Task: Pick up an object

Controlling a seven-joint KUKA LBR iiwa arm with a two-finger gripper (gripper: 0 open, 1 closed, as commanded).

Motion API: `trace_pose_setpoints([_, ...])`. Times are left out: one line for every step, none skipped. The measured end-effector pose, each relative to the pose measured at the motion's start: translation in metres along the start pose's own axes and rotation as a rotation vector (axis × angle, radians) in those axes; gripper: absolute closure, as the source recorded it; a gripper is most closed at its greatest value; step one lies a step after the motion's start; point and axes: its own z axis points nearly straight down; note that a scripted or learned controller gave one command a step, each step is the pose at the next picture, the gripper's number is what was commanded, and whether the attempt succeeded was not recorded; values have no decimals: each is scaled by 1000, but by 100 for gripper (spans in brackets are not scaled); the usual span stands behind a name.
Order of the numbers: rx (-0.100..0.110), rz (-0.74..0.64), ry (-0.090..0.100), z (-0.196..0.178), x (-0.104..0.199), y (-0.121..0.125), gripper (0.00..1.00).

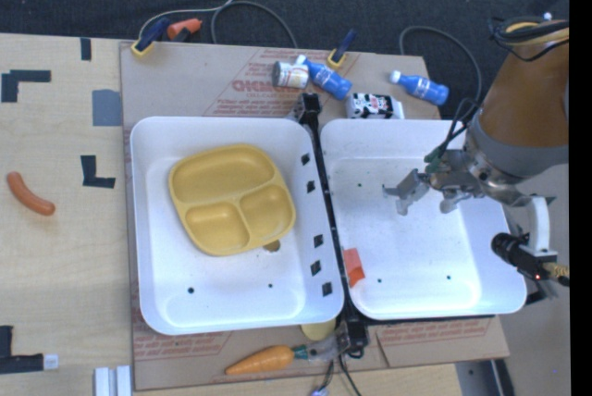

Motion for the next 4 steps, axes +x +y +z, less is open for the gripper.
trace_pose_setpoints([4, 3, -2, 118, -60, 66, 0])
trace_pose_setpoints([5, -4, 2, 161, 4, 82, 0])
trace_pose_setpoints([-9, -3, -2, 140, 0, 171, 0])
trace_pose_setpoints([0, -4, 2, 67, 65, 77, 0])
